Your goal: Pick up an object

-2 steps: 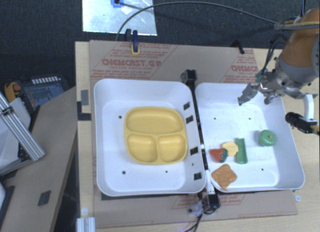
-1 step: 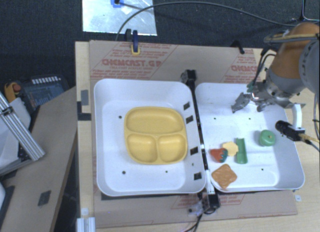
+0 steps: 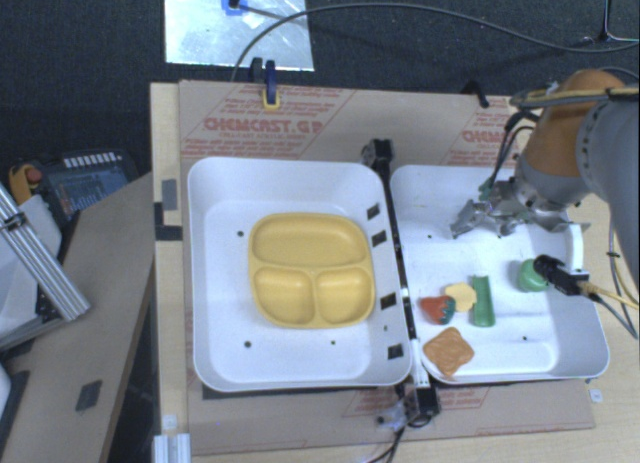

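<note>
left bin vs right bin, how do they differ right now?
The left bin holds one yellow divided tray; the right bin holds several small items near its front: a green block, a tan piece, a red and yellow piece. The gripper is over the right bin, not the left bin. Both are shallow, white and side by side.

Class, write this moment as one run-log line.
gripper: over right bin, holding nothing | toys: clustered at bin's near side, untouched | yellow tray: left bin
</note>
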You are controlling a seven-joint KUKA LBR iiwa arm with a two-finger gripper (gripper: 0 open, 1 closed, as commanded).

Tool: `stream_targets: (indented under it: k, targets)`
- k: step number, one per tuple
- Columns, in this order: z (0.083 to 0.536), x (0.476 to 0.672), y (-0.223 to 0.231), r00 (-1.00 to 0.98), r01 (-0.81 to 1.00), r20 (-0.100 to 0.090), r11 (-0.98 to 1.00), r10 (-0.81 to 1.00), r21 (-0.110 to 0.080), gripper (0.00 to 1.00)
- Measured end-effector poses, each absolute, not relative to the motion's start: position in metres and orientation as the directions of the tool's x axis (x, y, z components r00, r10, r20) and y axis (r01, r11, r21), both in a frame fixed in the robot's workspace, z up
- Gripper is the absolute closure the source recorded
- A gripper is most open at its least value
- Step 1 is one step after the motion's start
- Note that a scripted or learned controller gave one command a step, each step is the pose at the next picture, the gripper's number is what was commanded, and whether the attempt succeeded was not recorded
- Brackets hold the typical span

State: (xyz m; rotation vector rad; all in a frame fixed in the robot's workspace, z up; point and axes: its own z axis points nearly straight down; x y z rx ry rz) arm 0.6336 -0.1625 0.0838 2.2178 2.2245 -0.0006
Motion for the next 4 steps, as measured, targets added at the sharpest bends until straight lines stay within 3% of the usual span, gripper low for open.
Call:
stream_targets:
  k: [1, 3, 4]
  targets:
    - [0.097, 0.635, -0.163, -0.004, 1.0, -0.001, 0.004, 1.0, 0.004, 1.0]
    - [0.223, 0.647, -0.163, -0.006, 1.0, -0.001, 0.006, 1.0, 0.005, 1.0]
    - [0.232, 0.648, -0.164, -0.006, 1.0, -0.001, 0.006, 1.0, 0.004, 1.0]
